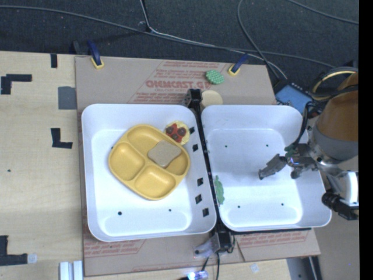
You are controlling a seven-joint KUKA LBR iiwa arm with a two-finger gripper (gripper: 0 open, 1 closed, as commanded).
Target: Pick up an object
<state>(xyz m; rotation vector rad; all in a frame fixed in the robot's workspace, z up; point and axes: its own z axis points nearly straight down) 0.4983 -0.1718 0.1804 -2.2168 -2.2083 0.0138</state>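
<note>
Gripper hovers over right bin, right of centre; open or closed, cannot tell (fingers dark, blurred). Yellow tray sits in left bin, tan block on it, red toy at its upper edge.

Left bin: yellow tray holding brown slab
Right bin: end effector above floor
</note>
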